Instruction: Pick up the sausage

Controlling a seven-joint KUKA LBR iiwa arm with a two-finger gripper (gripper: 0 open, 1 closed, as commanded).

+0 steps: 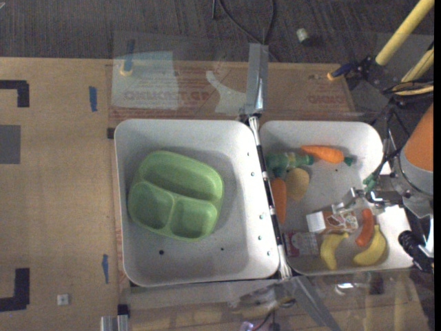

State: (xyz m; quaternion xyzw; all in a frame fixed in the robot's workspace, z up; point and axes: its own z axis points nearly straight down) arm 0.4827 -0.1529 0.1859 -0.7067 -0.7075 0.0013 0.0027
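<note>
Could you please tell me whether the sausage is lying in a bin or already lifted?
Lying in the right bin: the sausage rests on its floor between two bananas, gripper just above it.

A: What does the arm (422,150) hide or lose?
B: The frame's right edge cuts it off, and its end effector (362,197) is too blurred to make out the fingers.
A: And the sausage (364,227)?
B: Its upper end sits under the end effector. The small carton (335,221) beside it carries print too small to read, and 1 banana (372,251) runs partly beneath the sausage.
</note>
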